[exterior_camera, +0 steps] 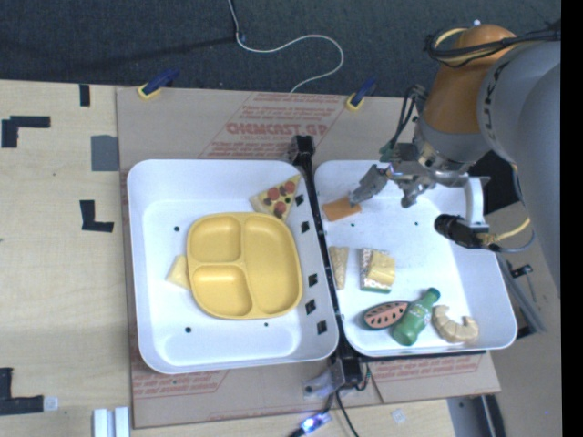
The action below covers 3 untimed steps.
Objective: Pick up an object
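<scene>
We see the gripper (393,185) in the right bin (474,280), upper centre-right of the frame, fingers spread with nothing between them. The nearest object, an orange wedge (339,210), lies just left of the left finger, close to the bin's left wall. We judge a close could miss it, or shove it against that wall.
</scene>
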Available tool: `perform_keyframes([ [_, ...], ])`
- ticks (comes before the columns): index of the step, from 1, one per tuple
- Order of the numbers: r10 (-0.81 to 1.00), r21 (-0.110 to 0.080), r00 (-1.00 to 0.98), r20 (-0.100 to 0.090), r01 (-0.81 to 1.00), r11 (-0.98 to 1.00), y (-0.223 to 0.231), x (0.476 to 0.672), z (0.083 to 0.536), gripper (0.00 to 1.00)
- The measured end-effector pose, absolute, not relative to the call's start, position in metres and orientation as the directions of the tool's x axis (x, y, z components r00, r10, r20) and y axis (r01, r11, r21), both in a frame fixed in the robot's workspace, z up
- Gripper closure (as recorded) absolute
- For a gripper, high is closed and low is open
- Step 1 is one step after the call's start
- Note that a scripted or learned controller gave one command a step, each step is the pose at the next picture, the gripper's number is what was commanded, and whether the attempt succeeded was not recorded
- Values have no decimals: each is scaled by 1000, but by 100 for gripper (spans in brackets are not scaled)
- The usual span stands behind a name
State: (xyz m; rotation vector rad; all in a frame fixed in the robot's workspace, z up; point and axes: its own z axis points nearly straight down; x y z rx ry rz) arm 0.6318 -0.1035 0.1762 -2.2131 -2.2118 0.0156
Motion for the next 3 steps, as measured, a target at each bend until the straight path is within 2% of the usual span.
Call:
perform_keyframes([
  [1,1000,-2,-2,1,1000,2,-103,635,185,0],
  [2,1000,-6,-1,-1,1000,1,-98,626,135,0],
  [3,1000,-4,-3,-2,1000,3,-97,625,81,0],
])
